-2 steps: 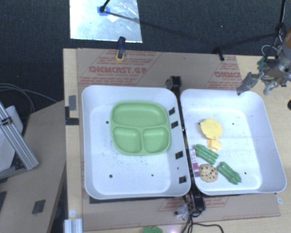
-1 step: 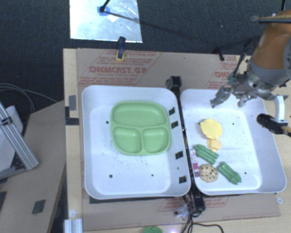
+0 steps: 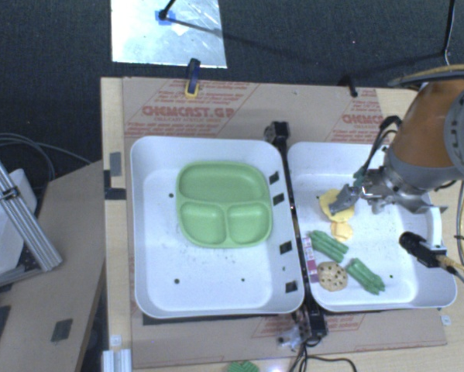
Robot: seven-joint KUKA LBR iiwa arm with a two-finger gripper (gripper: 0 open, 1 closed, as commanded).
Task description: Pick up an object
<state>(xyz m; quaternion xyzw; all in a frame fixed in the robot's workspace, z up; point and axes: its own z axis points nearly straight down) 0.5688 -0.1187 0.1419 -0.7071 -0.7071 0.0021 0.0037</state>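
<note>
Reaching in from the desk's right edge, the arm [image 3: 441,130] had placed its gripper [image 3: 344,202] low inside the right bin [image 3: 429,289], near that bin's left wall. I could not tell whether the fingers were wide, narrow or holding anything, since the wrist hid them from my view. The gripper sat directly over a yellow piece [image 3: 329,204], and a second yellow piece [image 3: 341,229] lay just beside it toward the desk's front edge. Two green bean-shaped items occupied the same bin: one [image 3: 328,246] near the left wall, the other [image 3: 366,275] closer to the front right corner. A round cookie [image 3: 331,276] rested between them at the front. The left bin [image 3: 150,285] carried a green divided plate [image 3: 222,204] at its centre.
</note>
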